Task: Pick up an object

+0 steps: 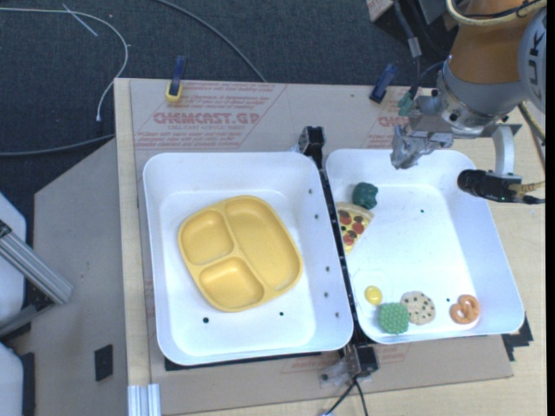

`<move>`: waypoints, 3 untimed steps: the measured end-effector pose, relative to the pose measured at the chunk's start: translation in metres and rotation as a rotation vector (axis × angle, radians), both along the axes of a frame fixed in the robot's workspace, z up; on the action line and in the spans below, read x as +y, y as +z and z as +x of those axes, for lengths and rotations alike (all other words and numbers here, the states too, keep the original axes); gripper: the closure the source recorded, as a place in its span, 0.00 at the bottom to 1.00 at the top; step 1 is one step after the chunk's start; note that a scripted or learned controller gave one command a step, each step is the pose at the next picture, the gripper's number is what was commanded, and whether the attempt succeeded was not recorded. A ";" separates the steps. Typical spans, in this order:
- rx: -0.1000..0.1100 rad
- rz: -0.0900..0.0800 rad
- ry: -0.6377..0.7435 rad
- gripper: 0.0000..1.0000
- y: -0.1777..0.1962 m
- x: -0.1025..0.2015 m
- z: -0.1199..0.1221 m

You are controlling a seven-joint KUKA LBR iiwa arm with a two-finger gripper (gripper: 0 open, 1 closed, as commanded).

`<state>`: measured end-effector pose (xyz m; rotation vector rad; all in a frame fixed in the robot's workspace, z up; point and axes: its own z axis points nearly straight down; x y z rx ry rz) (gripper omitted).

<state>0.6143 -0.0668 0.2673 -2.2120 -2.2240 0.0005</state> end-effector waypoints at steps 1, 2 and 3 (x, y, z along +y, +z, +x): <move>0.000 -0.001 -0.001 1.00 -0.018 0.053 -0.010; 0.000 0.000 0.000 1.00 -0.016 0.101 -0.027; -0.001 -0.001 0.001 1.00 -0.015 0.156 -0.036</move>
